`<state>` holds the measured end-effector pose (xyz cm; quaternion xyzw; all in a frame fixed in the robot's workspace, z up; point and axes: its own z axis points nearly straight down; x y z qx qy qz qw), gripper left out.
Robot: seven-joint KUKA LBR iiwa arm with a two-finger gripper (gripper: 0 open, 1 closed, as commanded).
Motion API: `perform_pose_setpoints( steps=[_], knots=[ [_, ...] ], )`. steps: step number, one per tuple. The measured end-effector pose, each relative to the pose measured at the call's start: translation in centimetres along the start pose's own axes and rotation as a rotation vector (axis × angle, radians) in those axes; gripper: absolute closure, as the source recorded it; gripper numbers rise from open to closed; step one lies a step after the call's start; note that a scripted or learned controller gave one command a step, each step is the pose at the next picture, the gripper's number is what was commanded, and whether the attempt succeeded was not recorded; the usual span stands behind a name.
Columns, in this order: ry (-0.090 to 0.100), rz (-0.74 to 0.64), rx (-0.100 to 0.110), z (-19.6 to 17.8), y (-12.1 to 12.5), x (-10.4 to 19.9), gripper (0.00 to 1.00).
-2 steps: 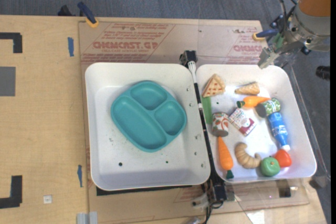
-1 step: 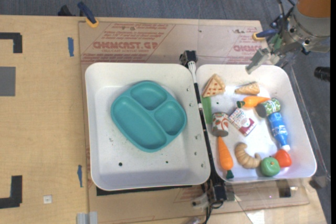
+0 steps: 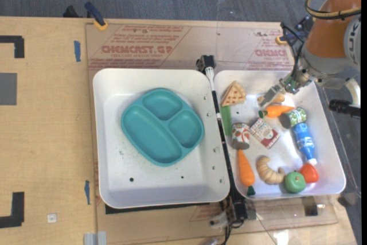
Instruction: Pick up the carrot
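Observation:
In the right bin (image 3: 335, 146), an orange carrot (image 3: 245, 167) lies near the front left, its green tip pointing toward the front edge. A second orange carrot-like piece (image 3: 280, 111) with a green end lies further back, near the bin's middle right. My gripper (image 3: 275, 93) hangs over the back of the right bin, just above and behind that second orange piece, and far from the front carrot. Nothing shows held in it.
The right bin also holds a sandwich wedge (image 3: 233, 94), a green stick (image 3: 226, 120), a small can (image 3: 240, 135), a red-and-white carton (image 3: 264, 133), a blue bottle (image 3: 303, 140), a croissant (image 3: 269, 170), a green apple (image 3: 295, 182) and a red piece (image 3: 310, 172). A teal divided plate (image 3: 162, 126) sits in the left bin (image 3: 109, 175).

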<state>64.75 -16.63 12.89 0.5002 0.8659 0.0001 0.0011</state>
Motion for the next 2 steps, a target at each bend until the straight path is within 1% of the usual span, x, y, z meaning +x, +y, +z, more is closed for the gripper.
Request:
perform_pose_setpoints(
  steps=[1, 2],
  knots=[
    [-0.006, -0.010, -0.006, 1.0, 0.3, 0.8, 0.00],
    [-0.004, 0.053, -0.007, 4.0, -2.8, 3.3, 0.00]
  ],
)
